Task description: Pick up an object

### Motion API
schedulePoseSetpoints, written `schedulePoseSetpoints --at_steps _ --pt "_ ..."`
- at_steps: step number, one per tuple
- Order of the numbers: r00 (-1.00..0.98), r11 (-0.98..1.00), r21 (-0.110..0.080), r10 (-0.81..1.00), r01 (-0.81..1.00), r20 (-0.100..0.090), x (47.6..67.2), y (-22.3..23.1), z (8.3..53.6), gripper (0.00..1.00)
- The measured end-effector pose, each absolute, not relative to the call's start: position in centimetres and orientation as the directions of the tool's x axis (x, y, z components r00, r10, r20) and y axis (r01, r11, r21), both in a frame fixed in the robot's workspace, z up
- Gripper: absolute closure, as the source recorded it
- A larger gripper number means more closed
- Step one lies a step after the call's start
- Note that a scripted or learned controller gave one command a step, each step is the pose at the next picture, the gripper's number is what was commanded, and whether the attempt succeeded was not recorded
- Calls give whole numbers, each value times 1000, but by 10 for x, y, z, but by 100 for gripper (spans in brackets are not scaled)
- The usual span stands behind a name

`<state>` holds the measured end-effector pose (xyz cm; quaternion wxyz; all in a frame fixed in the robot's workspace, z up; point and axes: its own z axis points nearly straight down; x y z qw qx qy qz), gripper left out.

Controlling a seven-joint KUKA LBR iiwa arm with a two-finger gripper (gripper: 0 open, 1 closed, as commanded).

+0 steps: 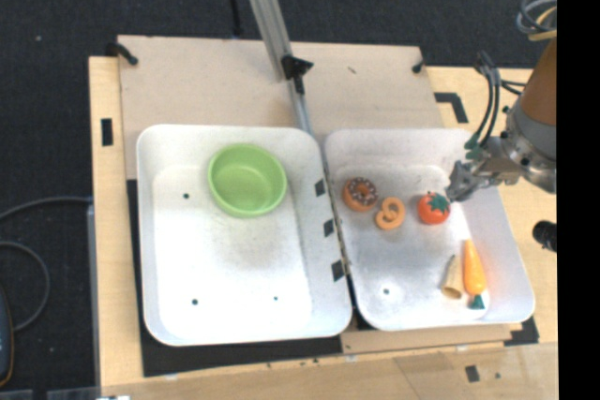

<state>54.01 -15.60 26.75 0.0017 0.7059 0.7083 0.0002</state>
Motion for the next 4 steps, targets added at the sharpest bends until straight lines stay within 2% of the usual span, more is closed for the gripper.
schedulePoseSetpoints --at_steps 1,2,3,4 --pt "-6 6 3 1000 1000 -3 541 -157 271 100" --pt "-7 7 3 1000 1000 0 544 -109 276 100" --pt "-6 6 -1 1000 1000 1 557 -60 267 100" --pt "-6 6 -1 1000 1000 0 559 -13 250 100"
